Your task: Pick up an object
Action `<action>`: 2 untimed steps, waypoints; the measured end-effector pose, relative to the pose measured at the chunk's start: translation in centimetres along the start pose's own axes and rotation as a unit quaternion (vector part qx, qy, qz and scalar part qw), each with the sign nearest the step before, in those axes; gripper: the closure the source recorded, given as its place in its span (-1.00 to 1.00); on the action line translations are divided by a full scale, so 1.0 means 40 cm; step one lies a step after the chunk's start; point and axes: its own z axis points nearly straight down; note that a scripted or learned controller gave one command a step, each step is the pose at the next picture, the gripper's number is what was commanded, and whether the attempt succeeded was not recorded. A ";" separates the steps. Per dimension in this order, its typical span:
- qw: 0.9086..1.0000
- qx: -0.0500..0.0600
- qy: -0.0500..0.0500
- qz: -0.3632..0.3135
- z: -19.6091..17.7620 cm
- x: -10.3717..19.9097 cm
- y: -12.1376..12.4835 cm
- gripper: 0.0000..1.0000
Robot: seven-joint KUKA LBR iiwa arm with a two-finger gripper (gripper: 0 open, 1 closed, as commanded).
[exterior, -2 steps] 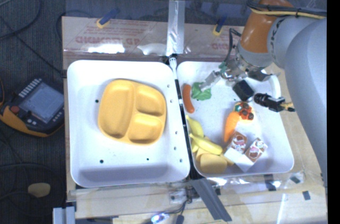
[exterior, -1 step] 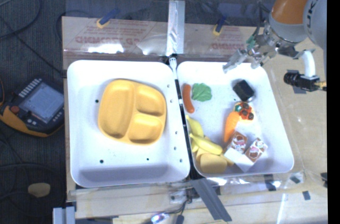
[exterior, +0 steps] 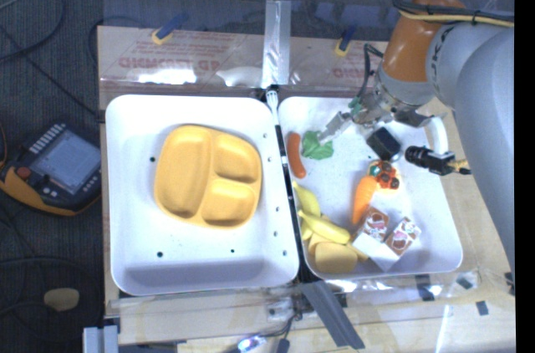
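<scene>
Glossy plastic tray (exterior: 207, 174); bins (exterior: 134, 259) smooth, probably plastic.

One overhead camera looks slantwise onto both bins (exterior: 117, 176).

In the right bin (exterior: 451, 247), a green leafy toy (exterior: 317, 146) lies at upper left beside a sausage (exterior: 294, 155). Bananas (exterior: 316, 219) and bread (exterior: 334, 257) sit lower left, a carrot (exterior: 364, 198) mid-bin, cartons (exterior: 389, 236) lower right.

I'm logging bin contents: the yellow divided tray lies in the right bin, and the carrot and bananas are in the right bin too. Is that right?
Not quite. In the camera view the yellow divided tray lies in the left bin. The carrot and bananas are indeed in the right bin.
</scene>
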 end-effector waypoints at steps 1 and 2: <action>0.999 0.000 0.001 -0.048 0.014 0.068 -0.306 -1.00; 0.992 -0.001 -0.001 -0.126 0.028 0.065 0.004 -1.00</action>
